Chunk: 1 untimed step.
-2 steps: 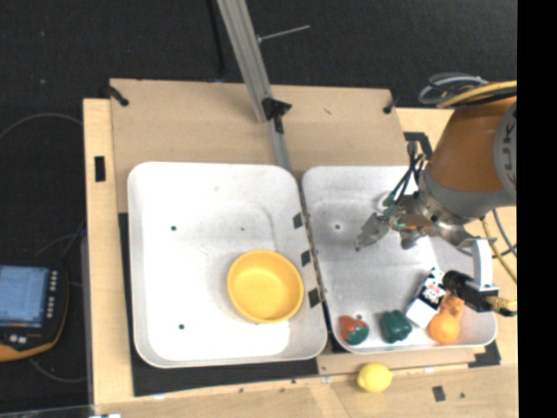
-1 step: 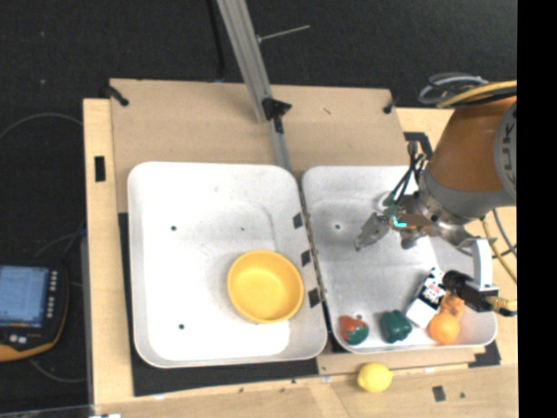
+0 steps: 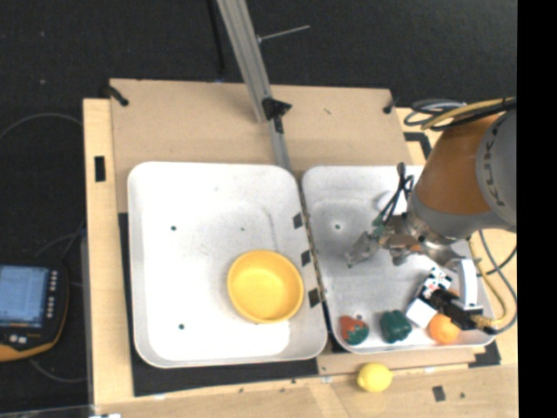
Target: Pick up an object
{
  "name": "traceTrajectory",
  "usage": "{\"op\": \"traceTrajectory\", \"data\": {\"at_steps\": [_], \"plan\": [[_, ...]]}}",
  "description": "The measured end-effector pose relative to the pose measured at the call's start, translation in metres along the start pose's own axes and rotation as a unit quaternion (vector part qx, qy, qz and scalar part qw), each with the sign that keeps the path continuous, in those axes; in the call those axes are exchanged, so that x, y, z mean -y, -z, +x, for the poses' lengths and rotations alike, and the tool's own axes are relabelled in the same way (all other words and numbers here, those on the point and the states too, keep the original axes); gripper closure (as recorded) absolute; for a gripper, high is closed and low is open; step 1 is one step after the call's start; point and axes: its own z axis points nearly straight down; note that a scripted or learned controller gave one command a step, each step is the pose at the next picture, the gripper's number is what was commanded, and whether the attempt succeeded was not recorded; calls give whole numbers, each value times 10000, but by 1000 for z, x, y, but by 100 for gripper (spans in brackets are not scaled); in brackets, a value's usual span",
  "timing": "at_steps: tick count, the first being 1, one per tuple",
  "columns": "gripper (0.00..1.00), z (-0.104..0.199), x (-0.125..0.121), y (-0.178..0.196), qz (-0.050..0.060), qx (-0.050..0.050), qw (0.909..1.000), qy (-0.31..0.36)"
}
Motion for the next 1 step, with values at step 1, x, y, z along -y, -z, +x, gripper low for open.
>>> {"op": "traceTrajectory", "data": {"at_steps": [1], "plan": [[0, -1, 1, -53, 5, -1, 10000, -1]]}}
